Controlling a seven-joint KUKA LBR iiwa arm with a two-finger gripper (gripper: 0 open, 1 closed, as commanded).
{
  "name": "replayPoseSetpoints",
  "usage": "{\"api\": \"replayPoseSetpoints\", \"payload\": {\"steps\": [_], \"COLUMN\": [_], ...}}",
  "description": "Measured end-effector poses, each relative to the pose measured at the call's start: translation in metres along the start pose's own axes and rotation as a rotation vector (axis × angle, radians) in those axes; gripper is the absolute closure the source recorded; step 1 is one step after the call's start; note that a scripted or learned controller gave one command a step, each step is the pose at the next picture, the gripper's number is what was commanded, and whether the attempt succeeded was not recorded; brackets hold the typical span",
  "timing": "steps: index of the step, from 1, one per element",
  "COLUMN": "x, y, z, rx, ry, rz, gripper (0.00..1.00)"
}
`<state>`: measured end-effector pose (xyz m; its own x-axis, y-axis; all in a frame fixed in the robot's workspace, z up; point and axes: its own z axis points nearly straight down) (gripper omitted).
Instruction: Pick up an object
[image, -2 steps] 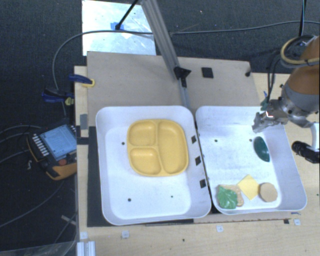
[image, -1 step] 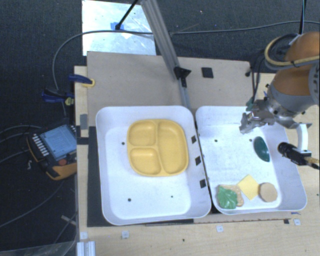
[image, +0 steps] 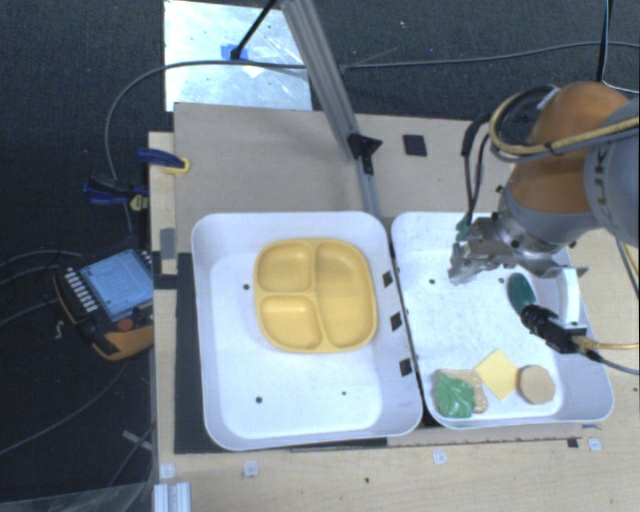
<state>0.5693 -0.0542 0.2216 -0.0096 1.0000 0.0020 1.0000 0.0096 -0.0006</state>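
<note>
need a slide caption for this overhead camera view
KUKA arm's end effector hovers over the right bin; yellow divided plate sits in the left bin.

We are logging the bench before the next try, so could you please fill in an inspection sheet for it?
Surface: two white bins, left bin, right bin.
Job's things: green piece, yellow block, tan disc, teal piece, all in right bin.
Clutter: yellow tray in left bin.
Gripper: gripper over right bin, holding nothing seen.
Cables: grey cable on floor.
Surroundings: blue device, clamps.
</note>
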Motion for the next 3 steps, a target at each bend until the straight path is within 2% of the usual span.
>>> {"api": "replayPoseSetpoints", "payload": {"steps": [1,2,3], "x": [0.055,0.102,0.160], "y": [-0.007,-0.028,-0.037], "z": [0.008,-0.002,-0.012], "rx": [0.000,0.000,-0.002], "ry": [0.000,0.001,0.001], "rz": [-0.001,-0.001,-0.002], "gripper": [1.00,1.00,1.00]}}
